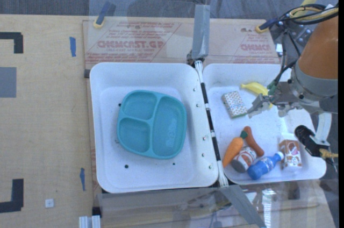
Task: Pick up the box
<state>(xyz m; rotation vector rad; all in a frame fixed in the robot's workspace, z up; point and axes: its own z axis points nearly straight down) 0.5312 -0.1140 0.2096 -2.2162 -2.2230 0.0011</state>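
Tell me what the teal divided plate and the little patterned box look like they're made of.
Teal plate: probably moulded plastic, matte with a soft sheen and rounded compartment walls. Box: likely printed cardboard, flat-faced, with a fine speckled pattern; too small to be sure.

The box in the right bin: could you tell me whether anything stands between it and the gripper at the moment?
Nothing visible does. The box lies flat on the right bin's floor, and the gripper sits just to its right with bare floor between them. The yellow banana lies behind that gap, and the carrots lie nearer the camera, both clear of it.
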